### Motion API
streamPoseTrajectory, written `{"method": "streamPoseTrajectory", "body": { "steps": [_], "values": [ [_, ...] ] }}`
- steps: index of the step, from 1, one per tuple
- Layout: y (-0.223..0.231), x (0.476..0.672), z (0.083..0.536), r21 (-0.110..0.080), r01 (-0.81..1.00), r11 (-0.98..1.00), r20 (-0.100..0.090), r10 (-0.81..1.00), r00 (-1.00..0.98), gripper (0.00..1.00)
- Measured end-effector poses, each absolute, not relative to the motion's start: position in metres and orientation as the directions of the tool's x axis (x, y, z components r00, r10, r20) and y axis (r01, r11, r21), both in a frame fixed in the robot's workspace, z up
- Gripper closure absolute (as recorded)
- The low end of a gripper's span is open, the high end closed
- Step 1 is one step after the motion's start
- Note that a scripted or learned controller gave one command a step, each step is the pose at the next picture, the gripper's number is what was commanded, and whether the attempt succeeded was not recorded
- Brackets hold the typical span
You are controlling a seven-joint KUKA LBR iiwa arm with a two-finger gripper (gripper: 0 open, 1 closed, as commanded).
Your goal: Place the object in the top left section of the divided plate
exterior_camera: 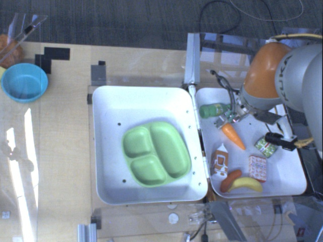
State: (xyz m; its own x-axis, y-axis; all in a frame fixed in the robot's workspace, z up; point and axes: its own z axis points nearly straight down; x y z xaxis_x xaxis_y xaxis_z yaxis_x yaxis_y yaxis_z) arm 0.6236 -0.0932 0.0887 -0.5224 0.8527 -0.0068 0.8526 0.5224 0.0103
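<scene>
i start at the near edge of the right bin (pixel 299 183). a banana (pixel 246 184) lies along that edge with a red sausage (pixel 229 178) touching it, a small carton (pixel 220 161) just behind them and a patterned packet (pixel 257 167) beside. a green packet (pixel 264 146) sits toward the right edge, next to a black part of the arm's fittings.

the carrot (pixel 233 134) lies near the middle of this bin, tilted, leafy end toward the far edge. the gripper (pixel 229 116) is right above that leafy end, seemingly touching it. i cannot tell how its fingers stand, so i log no hold. i take the carrot as the task's thing, since the gripper is at it.

a green bottle (pixel 214 109) lies at the far left corner, just beside the gripper.

handling judgement: the carrot looks like a light, stiff, smooth toy. its taper may let it slip. i would take it across the thick upper body, not the tip.

the left bin (pixel 106 135) carries the green plate (pixel 156 153), set at a slant near the middle. its top left section (pixel 138 140) is the target, well apart from the carrot.

farther off on the bench (pixel 65 160), a blue bowl (pixel 24 82) stands near the far left corner.
</scene>
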Motion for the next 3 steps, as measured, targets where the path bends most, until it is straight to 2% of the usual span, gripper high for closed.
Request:
{"method": "streamPoseTrajectory", "body": {
  "steps": [1, 3],
  "values": [
    [-0.099, 0.554, 0.091, 0.011, 0.674, 0.739, -0.014, 0.674, -0.739, 1.00],
    [-0.096, 0.561, 0.115, 0.024, 0.673, 0.739, -0.029, 0.673, -0.739, 1.00]
  ]
}}
